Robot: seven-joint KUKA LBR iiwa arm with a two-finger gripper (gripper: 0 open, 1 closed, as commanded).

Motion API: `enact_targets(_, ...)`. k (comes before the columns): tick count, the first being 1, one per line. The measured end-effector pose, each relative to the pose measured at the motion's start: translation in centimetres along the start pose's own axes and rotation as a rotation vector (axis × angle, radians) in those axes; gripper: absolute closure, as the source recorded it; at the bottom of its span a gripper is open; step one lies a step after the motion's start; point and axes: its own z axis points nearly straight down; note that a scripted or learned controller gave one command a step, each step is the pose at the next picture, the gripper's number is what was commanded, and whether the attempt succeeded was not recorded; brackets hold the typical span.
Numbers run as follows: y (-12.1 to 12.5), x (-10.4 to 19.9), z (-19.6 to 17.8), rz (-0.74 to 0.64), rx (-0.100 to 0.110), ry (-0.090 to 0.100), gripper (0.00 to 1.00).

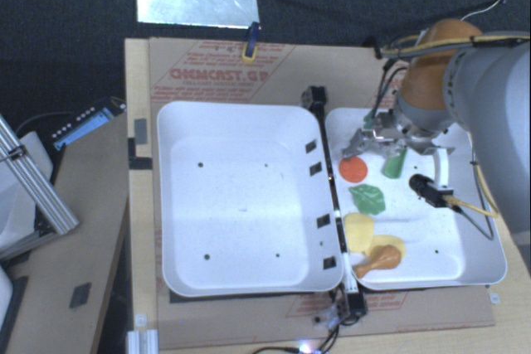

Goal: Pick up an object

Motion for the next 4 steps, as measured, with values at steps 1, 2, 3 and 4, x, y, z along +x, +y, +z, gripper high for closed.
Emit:
enact_targets(1, 2.3, 2.0, -0.3, 0.001, -0.004, -0.001, 0.0)
enact_targets(2, 2.4, 1.9, -1.5, 0.0, -0.006, -0.002, 1.0)
enact_targets(3, 2.4, 2.7, -18.1, 0.002, -0.017, -0.003, 1.0)
enact_targets(4, 2.2, 8.9, -12.4, -0.001, 0.001, 0.0, 1.0)
